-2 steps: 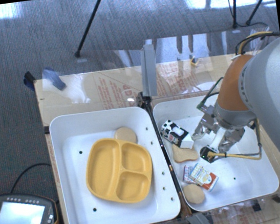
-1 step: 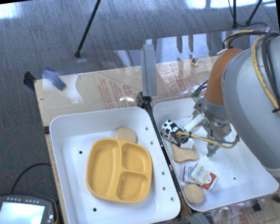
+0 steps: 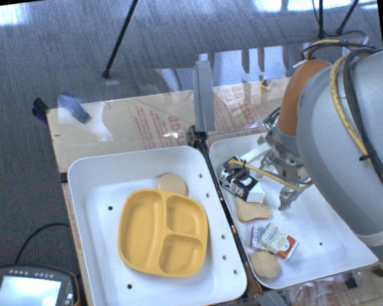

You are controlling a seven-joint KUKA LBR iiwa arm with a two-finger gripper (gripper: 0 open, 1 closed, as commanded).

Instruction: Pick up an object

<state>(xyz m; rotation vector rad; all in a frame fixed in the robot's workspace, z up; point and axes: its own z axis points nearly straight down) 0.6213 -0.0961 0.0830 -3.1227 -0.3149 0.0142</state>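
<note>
Black-and-white packet (image 3: 241, 180), the likeliest target, is lying in the upper left part of the right bin (image 3: 330, 235), just left of the tool (image 3: 285, 183). The tool is hanging low over the bin at centre right of the frame, and its metal parts are blurring against the white floor, so I cannot tell whether it is spread or pressed together; nothing is showing in its grip. The grey arm (image 3: 347, 155) is reaching in from the right and covering much of that bin, probably because the program is working toward the cluster by the dividing wall.

Just below the packet, a tan flat piece (image 3: 254, 210) is lying nearly touching it. Lower in the frame, a small colourful carton (image 3: 274, 239) is resting tilted, and a round tan piece (image 3: 266, 264) is sitting near the bottom rim. These crowded neighbours are making a clean approach harder, in my judgement.

Further left, the left bin (image 3: 92, 198) is holding a yellow divided plate (image 3: 164, 232) with a round tan disc (image 3: 172, 184) tucked at its upper edge.
</note>
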